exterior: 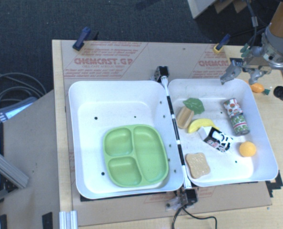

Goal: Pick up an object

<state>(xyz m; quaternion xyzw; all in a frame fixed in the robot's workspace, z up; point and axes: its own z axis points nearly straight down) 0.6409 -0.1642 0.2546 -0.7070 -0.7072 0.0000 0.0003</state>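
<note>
Gripper [240,72] (finger state unreadable) above right bin's [263,168] far rim, can [236,117] just below

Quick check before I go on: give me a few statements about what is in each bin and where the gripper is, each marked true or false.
1. The green three-compartment plastic tray lies in the left white bin. True.
2. The round orange fruit sits in the left bin. False: it sits in the right white bin.
3. The gripper hangs above the right bin's far rim. True.
4. The gripper holds the printed can. False: the can lies in the bin.
5. The yellow banana touches the tray. False: it lies in the right bin.
</note>
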